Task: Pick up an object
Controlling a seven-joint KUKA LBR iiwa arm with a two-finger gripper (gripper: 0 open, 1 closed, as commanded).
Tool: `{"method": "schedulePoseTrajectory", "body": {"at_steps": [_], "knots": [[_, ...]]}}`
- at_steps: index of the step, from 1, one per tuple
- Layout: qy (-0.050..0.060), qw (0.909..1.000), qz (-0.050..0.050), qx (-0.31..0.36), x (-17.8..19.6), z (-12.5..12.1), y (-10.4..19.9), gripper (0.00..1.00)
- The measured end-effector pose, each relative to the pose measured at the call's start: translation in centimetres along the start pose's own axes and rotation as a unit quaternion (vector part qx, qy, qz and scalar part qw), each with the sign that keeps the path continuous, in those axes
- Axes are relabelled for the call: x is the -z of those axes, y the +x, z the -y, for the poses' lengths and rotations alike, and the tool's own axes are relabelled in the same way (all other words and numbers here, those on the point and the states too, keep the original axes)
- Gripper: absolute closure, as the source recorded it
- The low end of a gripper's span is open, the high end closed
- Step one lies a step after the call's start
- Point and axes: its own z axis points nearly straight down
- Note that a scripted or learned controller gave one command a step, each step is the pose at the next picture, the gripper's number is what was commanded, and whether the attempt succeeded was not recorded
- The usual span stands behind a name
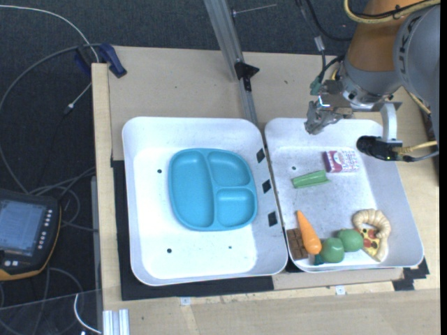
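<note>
My gripper (pixel 318 122) hangs over the far edge of the right bin (pixel 398 187), with nothing seen between its fingers. In that bin lie a small purple and white carton (pixel 340 161), a green pickle-like piece (pixel 309 179), an orange carrot (pixel 308 232), a brown chocolate bar (pixel 296 243), a green pepper-like toy (pixel 341 246) and a pizza slice with a pale crust (pixel 371 233). The carton and green piece lie just in front of the gripper; the others sit in the near corner.
The left bin (pixel 147 187) holds a blue divided plate (pixel 211 188). A grey metal pole (pixel 225 26) slants down to the gap between the bins. A handheld pendant (pixel 24 232) and cables lie on the floor at left.
</note>
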Motion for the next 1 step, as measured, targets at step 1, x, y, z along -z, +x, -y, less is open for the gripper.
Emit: {"method": "schedulePoseTrajectory", "body": {"at_steps": [1], "knots": [[0.0,1.0,0.0,0.0,5.47,-0.18,0.04,1.0]]}}
